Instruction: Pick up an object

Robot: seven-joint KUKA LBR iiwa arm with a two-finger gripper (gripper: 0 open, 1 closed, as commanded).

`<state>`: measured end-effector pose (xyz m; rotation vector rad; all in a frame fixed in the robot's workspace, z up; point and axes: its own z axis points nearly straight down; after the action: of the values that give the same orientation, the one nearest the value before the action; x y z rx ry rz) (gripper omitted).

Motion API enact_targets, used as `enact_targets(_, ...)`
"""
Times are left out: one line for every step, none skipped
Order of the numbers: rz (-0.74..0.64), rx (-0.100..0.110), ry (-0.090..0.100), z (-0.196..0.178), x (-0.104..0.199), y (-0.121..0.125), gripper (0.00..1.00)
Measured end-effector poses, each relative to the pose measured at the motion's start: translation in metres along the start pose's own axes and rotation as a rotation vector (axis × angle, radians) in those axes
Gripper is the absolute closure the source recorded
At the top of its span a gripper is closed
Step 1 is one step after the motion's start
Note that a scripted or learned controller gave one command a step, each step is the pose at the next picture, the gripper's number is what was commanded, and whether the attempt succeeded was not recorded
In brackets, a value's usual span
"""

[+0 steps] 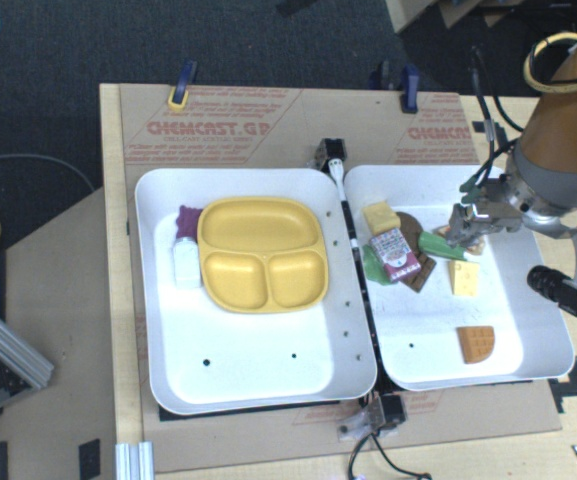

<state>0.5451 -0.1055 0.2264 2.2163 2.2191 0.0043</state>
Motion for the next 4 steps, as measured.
enact_targets(-0.003,0.000,0.000,0.011,0.013,0.055,1.00)
enact_targets(-0.002,-0.003,0.000,-0.007,0.022,0.112,1.00)
enact_targets(0.000,0.001,-0.001,-0.008,0.022,0.111,1.00)
enact_targets(0.001,0.001,-0.001,-0.006,0.024,0.115,1.00)
